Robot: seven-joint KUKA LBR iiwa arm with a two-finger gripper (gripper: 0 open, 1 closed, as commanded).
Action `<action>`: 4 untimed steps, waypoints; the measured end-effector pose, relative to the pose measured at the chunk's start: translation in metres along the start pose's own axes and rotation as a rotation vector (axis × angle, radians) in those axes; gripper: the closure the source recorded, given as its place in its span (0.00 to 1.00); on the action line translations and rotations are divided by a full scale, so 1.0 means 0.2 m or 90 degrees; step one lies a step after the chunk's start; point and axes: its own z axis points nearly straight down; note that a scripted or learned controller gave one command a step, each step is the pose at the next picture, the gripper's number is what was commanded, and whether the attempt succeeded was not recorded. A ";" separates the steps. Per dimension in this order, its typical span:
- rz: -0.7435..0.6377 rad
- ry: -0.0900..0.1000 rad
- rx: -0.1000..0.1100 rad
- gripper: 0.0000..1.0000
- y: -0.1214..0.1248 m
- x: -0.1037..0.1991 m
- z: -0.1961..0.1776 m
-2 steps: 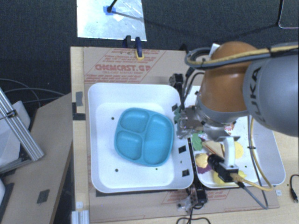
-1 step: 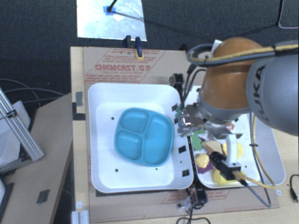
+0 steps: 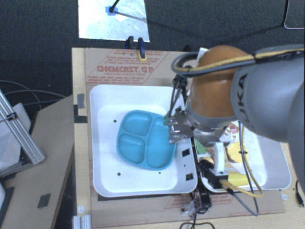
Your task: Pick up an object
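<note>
Even, fairly bright overhead light; glare whitens the crinkled silver foil sheet (image 3: 113,13) at top, the large grey arm (image 3: 269,97) looks soft and slightly blurred.

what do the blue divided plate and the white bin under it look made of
Blue divided plate: likely molded plastic, with a smooth, even colour, rounded compartment ridges and a soft sheen. White bin: probably thin formed plastic, uniformly white with rounded corners and a matte to faintly glossy surface.

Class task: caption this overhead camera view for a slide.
KUKA arm reaches over two white bins, near a blue divided plate in the left bin.
</note>
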 end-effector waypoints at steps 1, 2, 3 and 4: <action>0.000 0.002 -0.013 1.00 0.01 -0.03 -0.74; -0.003 0.000 -0.004 1.00 0.01 -0.02 -0.75; -0.007 0.000 -0.005 1.00 0.01 -0.02 -0.80; -0.012 0.000 -0.007 1.00 0.01 -0.02 -0.86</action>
